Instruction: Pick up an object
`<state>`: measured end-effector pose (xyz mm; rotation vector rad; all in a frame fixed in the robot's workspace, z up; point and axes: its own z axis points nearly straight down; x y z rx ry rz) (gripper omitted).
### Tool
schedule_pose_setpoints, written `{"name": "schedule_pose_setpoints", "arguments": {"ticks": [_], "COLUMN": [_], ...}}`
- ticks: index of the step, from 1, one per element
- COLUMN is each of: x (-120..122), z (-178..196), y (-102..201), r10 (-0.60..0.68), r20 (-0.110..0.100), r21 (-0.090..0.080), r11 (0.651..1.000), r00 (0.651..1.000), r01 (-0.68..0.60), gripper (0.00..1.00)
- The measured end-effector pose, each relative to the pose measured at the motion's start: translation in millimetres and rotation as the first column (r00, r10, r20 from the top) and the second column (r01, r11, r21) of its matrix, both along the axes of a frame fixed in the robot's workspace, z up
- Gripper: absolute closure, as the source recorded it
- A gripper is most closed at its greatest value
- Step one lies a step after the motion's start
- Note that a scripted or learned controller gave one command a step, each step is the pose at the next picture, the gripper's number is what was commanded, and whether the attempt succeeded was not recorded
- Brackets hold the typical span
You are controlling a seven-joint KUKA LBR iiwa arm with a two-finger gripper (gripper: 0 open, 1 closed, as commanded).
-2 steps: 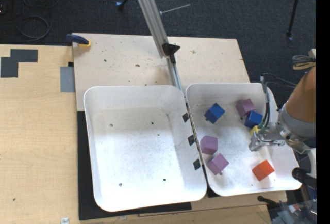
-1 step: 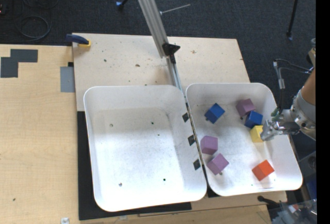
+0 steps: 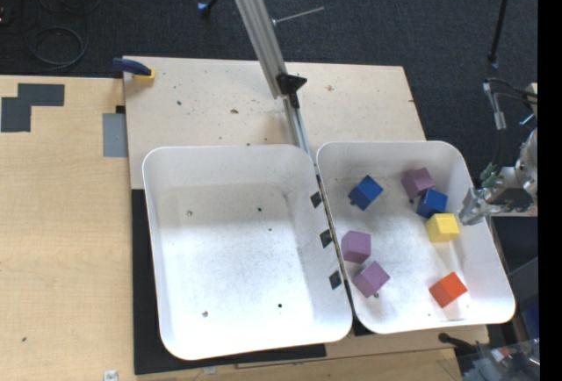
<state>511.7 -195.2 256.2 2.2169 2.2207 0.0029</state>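
The right bin (image 3: 474, 283) holds several small blocks. A blue block (image 3: 366, 191) lies near its far left, and a purple block (image 3: 416, 182) and a second blue block (image 3: 431, 202) sit together near the far right. A yellow block (image 3: 443, 227) rests just in front of them. Two more purple blocks (image 3: 356, 245) (image 3: 371, 277) lie by the left wall, and an orange-red block (image 3: 449, 290) sits near the front right corner. My gripper (image 3: 481, 202) hangs over the right rim, just right of the yellow block, with nothing seen in it.
The left bin (image 3: 176, 195) stands beside the right one, sharing a divider with black clips (image 3: 326, 238). A slanted aluminium bar (image 3: 263, 37) rises behind the bins. A small blue and yellow clamp (image 3: 133, 68) lies at the bench's far left corner.
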Motion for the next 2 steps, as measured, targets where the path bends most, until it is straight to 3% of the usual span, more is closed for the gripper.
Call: {"name": "schedule_pose_setpoints", "arguments": {"ticks": [2], "x": [8], "z": [10], "y": [108], "r10": [0.004], "r20": [-0.007], "r21": [0.004], "r11": [1.0], "r00": [1.0], "r01": [-0.004], "gripper": [1.0]}}
